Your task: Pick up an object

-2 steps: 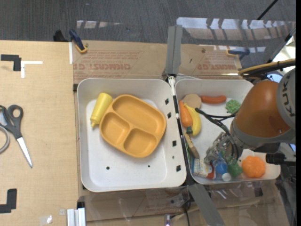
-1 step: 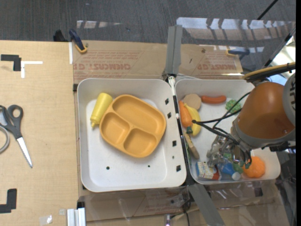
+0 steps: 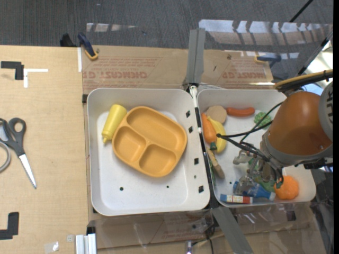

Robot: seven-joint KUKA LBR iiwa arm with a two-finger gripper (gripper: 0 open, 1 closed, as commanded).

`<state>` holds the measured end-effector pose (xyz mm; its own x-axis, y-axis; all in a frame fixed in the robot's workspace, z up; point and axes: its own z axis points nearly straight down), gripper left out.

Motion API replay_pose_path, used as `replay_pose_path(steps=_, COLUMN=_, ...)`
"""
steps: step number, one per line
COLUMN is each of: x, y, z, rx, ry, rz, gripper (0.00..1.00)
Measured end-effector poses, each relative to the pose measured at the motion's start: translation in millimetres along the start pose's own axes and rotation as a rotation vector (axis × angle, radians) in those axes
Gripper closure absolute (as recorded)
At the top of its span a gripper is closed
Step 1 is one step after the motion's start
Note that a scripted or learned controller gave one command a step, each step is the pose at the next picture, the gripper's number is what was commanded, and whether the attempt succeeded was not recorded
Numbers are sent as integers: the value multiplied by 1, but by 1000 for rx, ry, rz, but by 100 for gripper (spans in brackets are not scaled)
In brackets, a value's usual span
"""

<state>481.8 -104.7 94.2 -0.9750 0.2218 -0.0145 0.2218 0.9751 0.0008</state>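
Gripper point(image 3: 258, 180) is down in the right bin point(image 3: 304, 197), around 5 o'clock of that bin, buried in its own cables and mount. Can't tell how it's set or whether it has anything in it; too cluttered to read.

Directly under and around it: a blue-and-red tube-like item point(image 3: 244, 197) lying along the bin's 6 o'clock wall, touching or just beside the tool. Orange ball point(image 3: 287, 189) just beside the tool at its 3 o'clock. No single target named, so either could be the pick; those two are the nearest candidates.

Further out, at 9 to 11 o'clock from the tool: yellow banana-like piece point(image 3: 218, 142) and an orange carrot-like piece point(image 3: 208, 129) against the divider, a tan round item point(image 3: 216, 114), a red sausage point(image 3: 240, 111) at the bin's 12 o'clock, something green point(image 3: 261, 119) half behind the arm.

Left bin point(image 3: 100, 192): orange divided tray point(image 3: 150, 140), yellow bottle point(image 3: 112, 123) touching its 10 o'clock edge. Well apart from the tool.

Risks, my read:
- Tube lies flat against the wall; the close may jam on the wall or skate over the tube.
- Ball is round and right next door; an off-centre close likely squirts it away.
- Two items this tight: could nudge one while going for the other, or pinch both and drop on lift.
- Loose cables near the tool could snag.
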Motion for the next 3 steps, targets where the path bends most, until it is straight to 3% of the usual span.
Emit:
replay_pose_path(steps=1, x=-71, y=-2, z=3, rx=3, ry=10, rz=344, gripper=0)
replay_pose_path(steps=2, x=-32, y=-2, z=3, rx=5, ry=14, rz=422, gripper=0)
replay_pose_path(steps=3, x=-32, y=-2, z=-6, rx=5, ry=13, rz=420, gripper=100)
